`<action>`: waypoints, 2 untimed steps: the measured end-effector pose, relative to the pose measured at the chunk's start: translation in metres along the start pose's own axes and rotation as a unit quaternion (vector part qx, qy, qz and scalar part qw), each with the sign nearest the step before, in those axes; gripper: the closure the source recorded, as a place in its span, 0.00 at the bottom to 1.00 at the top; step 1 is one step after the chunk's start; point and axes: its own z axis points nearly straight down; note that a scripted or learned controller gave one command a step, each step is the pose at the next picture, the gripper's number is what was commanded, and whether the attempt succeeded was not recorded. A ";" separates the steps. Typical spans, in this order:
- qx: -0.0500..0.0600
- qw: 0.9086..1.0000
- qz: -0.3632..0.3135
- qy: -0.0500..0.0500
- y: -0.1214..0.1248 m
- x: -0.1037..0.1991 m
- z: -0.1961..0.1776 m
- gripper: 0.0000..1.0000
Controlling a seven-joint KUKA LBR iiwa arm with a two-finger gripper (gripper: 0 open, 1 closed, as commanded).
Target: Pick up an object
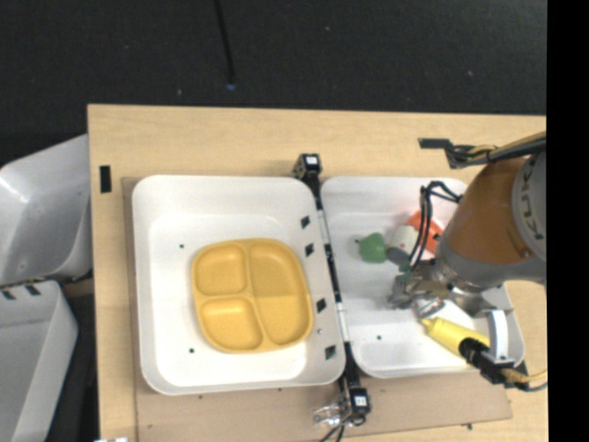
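One fixed camera above the bench [110, 155], looking down at a slant, both white bins [156, 210] mid-frame at moderate range, dark floor across the upper frame

A robotics lab: a plywood bench [230, 141] bearing two white bins [147, 247] on dark flooring.
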 end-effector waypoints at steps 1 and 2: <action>-0.002 1.000 -0.005 0.000 0.002 -0.001 -0.064 1.00; 0.000 1.000 -0.005 0.001 0.003 -0.002 -0.078 1.00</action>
